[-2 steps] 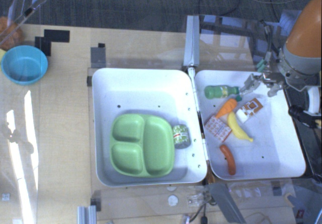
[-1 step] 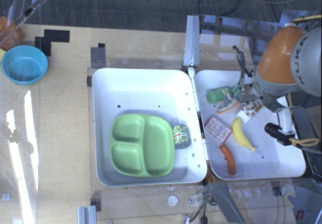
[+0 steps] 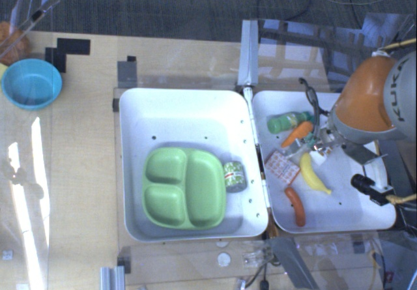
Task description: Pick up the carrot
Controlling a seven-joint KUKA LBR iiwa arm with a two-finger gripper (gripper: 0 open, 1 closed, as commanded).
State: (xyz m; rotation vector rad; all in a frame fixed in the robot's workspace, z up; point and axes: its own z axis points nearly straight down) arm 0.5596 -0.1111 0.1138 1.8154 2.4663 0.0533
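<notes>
On your tabletop [image 3: 78, 171], a blue bowl [image 3: 32, 83] sits at ten o'clock, a green divided tray [image 3: 184, 187] fills the left bin [image 3: 186, 103], and a banana [image 3: 313, 175] and sausage [image 3: 296, 206] lie at four o'clock.

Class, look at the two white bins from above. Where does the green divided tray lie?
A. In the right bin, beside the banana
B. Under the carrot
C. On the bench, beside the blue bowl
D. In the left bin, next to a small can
D: the green divided tray lies inside the left bin, with the small can at its right edge.
</notes>
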